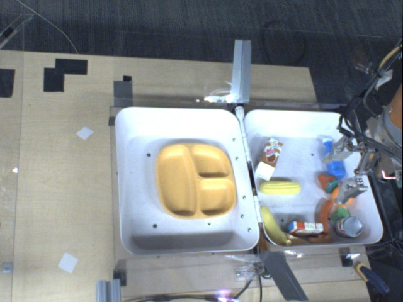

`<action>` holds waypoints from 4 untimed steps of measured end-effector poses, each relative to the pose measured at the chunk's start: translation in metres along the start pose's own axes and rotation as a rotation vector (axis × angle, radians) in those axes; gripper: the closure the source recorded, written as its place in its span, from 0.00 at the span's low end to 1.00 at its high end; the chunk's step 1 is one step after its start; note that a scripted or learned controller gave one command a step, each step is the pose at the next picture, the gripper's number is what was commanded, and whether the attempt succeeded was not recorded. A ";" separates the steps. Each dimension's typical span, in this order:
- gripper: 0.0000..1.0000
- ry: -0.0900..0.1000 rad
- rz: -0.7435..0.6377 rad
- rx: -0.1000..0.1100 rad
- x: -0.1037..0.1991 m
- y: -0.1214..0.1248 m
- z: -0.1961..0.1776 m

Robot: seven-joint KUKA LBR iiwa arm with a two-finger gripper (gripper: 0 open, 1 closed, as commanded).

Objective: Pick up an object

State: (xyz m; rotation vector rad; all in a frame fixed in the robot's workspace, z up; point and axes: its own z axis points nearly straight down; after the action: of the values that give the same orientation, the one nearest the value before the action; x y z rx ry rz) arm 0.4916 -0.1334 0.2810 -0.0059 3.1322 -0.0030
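Note:
My gripper (348, 166) hangs over the right edge of the right bin (296, 123), fingers spread open, with nothing visibly between them. Just left of it lie a blue block (335, 168) and a smaller blue piece (327, 146). Below these are an orange-red item (325, 182), a carrot (324, 211), a green piece (340, 212) and a silver can (350, 226). Toward the bin's left side sit a small white-and-red bottle (271, 153), a corn cob (280, 188), a banana (271, 224) and a small carton (308, 228).
The left bin (135, 168) holds a yellow divided tray (194, 180). A metal post (242, 71) rises behind the seam between the bins. Black cables (362, 109) hang near the arm at the right edge.

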 end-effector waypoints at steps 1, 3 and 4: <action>0.00 0.005 -0.127 -0.002 -0.005 -0.014 0.147; 0.00 -0.005 0.514 0.001 -0.055 -0.072 0.192; 0.00 -0.003 0.713 -0.001 -0.050 -0.065 0.193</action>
State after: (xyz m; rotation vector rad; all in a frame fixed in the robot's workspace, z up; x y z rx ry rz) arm 0.5440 -0.1990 0.0890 1.0869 2.9342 0.0037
